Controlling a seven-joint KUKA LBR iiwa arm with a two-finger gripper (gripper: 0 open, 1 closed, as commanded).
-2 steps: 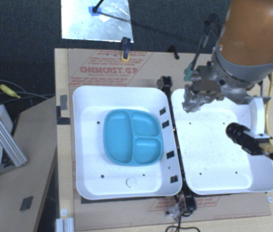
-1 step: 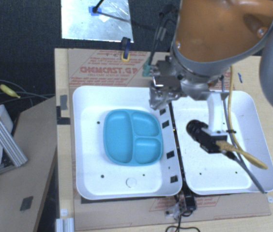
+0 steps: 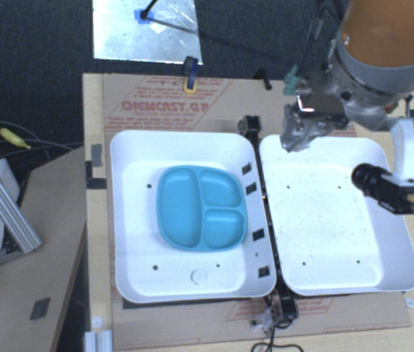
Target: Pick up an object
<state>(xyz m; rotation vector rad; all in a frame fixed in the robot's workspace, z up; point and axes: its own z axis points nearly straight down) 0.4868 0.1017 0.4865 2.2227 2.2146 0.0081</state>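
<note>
**Occlusions and cut-offs**

Arm [image 3: 390, 28] is cropped by the top and right edges at 1–2 o'clock; just the orange band and grey wrist are in frame. Hand [image 3: 295, 139] is blurred, finger state unreadable. It hides part of the right bin's [image 3: 339, 270] back rim at 12 o'clock. Black unit [image 3: 382, 185] at 3 o'clock covers that bin's right wall, too blurred to ID. Small round mark [image 3: 199, 276] in left bin [image 3: 137, 196], 6 o'clock of the blue plate [image 3: 201, 207]: too small to tell. Table [image 3: 163, 101] print is partly hidden under both bins.
</note>
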